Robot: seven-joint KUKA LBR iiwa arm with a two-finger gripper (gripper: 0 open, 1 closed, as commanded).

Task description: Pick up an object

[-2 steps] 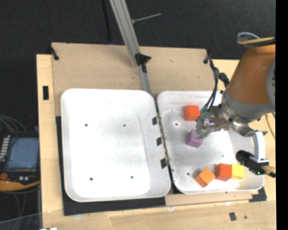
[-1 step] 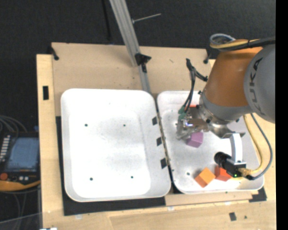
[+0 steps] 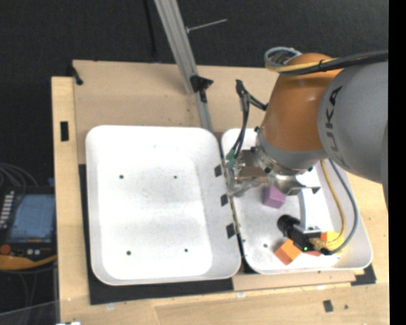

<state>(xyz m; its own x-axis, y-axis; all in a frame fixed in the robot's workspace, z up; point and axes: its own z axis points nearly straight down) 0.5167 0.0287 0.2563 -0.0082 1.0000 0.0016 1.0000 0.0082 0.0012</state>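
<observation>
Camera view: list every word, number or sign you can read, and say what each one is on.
"UKA": sideways on the grey arm link, beginning cut off.
Screen of the handheld pendant, left of the bench: too blurred to read.
Nothing else is legible.

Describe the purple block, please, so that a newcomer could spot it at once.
Find the white bin on the view's right, under the grey and orange arm. A small purple block lies in it, beside the arm's wrist. Its neighbour, an orange block nearer the front rim, differs in colour.
</observation>
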